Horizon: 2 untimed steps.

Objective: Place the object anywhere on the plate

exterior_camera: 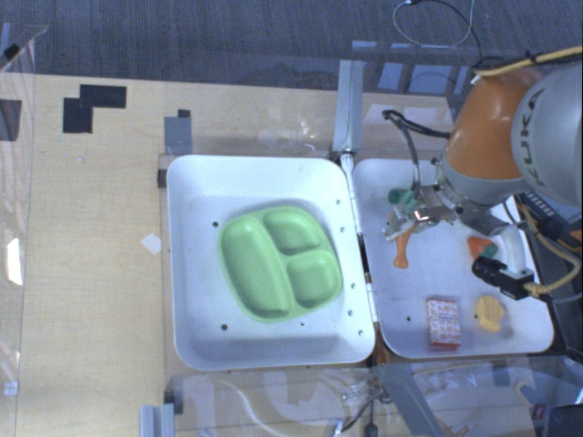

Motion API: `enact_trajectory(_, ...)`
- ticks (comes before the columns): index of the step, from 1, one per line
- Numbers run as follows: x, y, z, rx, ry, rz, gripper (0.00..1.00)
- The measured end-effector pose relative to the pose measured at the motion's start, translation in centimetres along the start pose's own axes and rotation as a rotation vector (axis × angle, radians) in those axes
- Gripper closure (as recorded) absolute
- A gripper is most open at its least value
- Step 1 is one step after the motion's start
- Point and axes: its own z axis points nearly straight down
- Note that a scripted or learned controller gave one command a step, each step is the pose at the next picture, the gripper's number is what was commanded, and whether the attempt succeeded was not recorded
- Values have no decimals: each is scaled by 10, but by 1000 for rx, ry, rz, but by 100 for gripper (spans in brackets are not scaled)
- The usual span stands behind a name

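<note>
In the right bin [455,335] a slim orange object [402,248], its long axis running twelve to six, is seen just at six o'clock of the end effector [412,215], whose grip state cannot be told; the green plate [278,262] lies at nine o'clock in the left bin [196,335].

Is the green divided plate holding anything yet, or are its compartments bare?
Bare. All three compartments of the green plate show only green surface; the orange object lies in the right bin.
</note>
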Motion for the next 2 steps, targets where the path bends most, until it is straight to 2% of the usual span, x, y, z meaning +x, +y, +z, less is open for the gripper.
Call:
enact_trajectory(1, 89, 4, 1, 0, 2, -51, 100)
enact_trajectory(2, 89, 4, 1, 0, 1, -51, 0)
